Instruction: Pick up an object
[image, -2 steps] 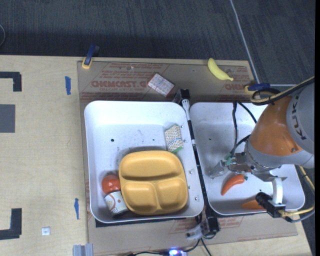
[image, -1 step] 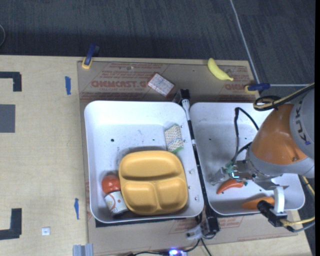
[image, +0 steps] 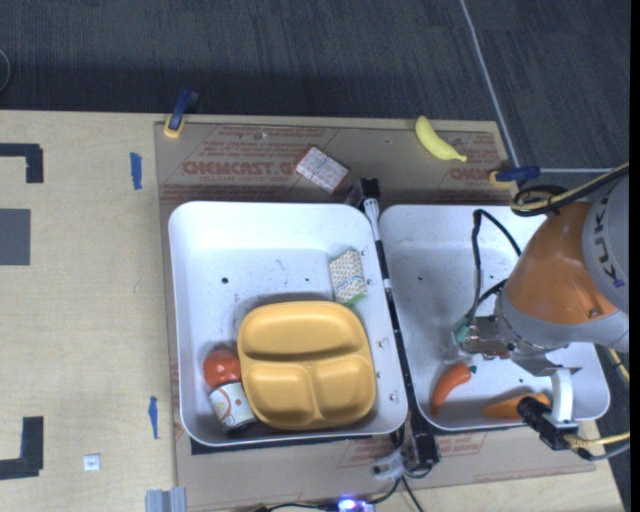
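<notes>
My gripper (image: 472, 347) hangs low in the right bin (image: 430, 250), over its front half. An orange chili-shaped toy (image: 449, 386) lies just below and left of it, near the bin's front wall; I cannot tell whether they touch. A second orange piece (image: 512, 406) lies to the right, partly under the arm. The left bin (image: 200, 260) holds a yellow divided plate (image: 305, 362), a red-orange ball-like toy (image: 220, 367), a small white can (image: 231, 404) and a patterned packet (image: 347, 274).
A yellow banana (image: 439, 139) and a small patterned packet (image: 321, 168) lie on the cardboard behind the bins. The arm's orange band (image: 560, 270) covers the right bin's right side. The bins' adjoining walls meet at the middle.
</notes>
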